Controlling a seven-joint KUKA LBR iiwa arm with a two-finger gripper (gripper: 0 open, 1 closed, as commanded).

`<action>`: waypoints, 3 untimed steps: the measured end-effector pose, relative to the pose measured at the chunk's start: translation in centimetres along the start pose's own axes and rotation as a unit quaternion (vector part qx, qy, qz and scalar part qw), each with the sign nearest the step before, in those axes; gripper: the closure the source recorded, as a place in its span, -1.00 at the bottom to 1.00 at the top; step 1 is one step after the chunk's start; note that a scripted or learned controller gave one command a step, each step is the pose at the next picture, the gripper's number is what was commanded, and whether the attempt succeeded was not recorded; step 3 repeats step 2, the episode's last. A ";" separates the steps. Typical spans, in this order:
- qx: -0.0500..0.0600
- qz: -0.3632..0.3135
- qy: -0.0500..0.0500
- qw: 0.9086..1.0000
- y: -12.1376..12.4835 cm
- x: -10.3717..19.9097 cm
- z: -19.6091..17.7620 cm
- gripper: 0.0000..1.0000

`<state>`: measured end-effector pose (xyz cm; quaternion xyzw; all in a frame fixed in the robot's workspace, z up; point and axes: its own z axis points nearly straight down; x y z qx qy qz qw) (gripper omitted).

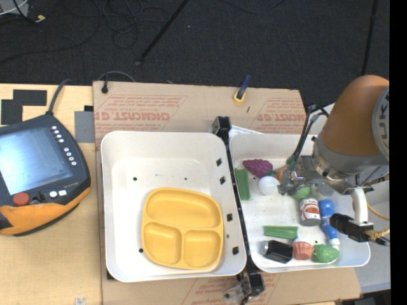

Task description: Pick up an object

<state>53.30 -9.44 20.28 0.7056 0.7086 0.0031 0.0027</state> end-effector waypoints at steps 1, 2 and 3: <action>-0.004 0.001 0.000 1.000 -0.1 3.1 -19.9 1.00; 0.007 -0.002 0.001 1.000 0.0 13.2 -15.9 1.00; 0.007 -0.002 0.001 1.000 0.0 13.2 -15.9 1.00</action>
